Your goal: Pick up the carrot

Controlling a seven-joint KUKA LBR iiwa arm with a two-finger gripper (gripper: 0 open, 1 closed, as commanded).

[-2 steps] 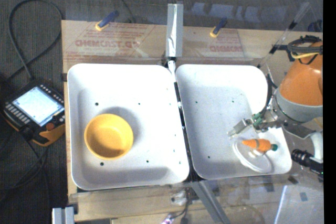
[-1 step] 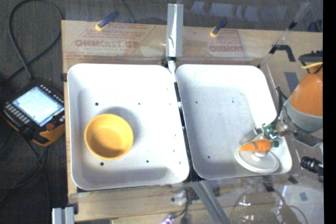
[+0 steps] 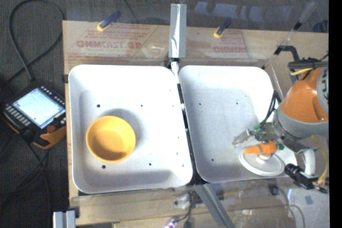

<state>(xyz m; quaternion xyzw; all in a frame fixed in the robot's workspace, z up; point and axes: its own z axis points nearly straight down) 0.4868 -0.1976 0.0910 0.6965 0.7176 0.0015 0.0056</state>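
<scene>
An orange carrot point(image 3: 265, 149) lies on a small white plate point(image 3: 262, 164) in the near right corner of the right bin point(image 3: 224, 109). My gripper point(image 3: 257, 140) is low over the plate, directly above and against the carrot, and hides part of it. The arm's orange band point(image 3: 302, 103) sits just to the right, above the bin's right wall.
A yellow bowl point(image 3: 110, 138) stands in the left bin point(image 3: 128, 88), toward its near left. A handheld control pad point(image 3: 35, 109) and cables lie on the floor to the left of the bench. Two clamps point(image 3: 108, 21) hold the board behind the bins.
</scene>
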